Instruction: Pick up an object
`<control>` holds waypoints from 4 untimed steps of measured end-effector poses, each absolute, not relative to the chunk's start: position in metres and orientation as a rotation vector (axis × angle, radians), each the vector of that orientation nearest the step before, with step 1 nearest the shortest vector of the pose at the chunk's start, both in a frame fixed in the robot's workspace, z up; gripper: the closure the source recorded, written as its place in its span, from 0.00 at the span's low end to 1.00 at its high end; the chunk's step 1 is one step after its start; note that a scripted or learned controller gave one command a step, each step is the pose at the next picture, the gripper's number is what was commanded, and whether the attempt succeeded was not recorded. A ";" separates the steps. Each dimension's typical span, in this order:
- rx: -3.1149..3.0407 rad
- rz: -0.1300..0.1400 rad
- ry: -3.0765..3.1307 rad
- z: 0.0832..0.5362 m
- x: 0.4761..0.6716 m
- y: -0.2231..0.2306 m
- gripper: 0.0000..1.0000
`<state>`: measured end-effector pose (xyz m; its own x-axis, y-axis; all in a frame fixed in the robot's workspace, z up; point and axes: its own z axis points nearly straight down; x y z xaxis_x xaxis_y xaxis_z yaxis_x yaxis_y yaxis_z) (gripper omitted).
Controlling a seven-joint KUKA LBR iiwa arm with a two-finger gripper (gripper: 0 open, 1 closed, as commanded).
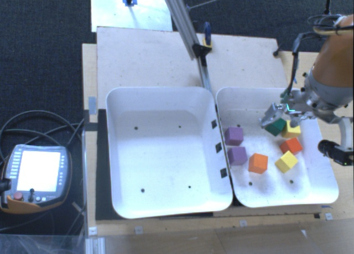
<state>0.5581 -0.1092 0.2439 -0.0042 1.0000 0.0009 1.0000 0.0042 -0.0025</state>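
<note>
From above, the grey arm with its orange band (334, 62) reaches in from the right over the right-hand shallow white bin (326, 195). Its pincer (275, 119) hangs low at the far part of that bin, and a dark green cube (276, 127) sits right at its tips; whether the pincer is clenched on the cube or released I cannot tell. Just right of the green cube lies a yellow cube (292, 129). Nearer lie a red-orange cube (291, 145), a second yellow cube (286, 161) and an orange cube (258, 163). Two purple cubes (234, 135) lie by the bin's left wall. The left-hand white bin (119, 136) stands alongside. A grey handheld control pendant (34, 178) rests left of the table (144, 59).
</note>
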 end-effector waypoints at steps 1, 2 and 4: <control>-2.219 -0.002 -2.225 0.246 0.559 -0.109 0.00; -2.218 0.004 -2.220 0.193 0.551 -0.117 0.00; -2.220 -0.002 -2.227 0.114 0.548 -0.121 0.00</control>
<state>0.5483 -0.1210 0.1140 -0.0028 1.0000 -0.0013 1.0000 0.0028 0.0030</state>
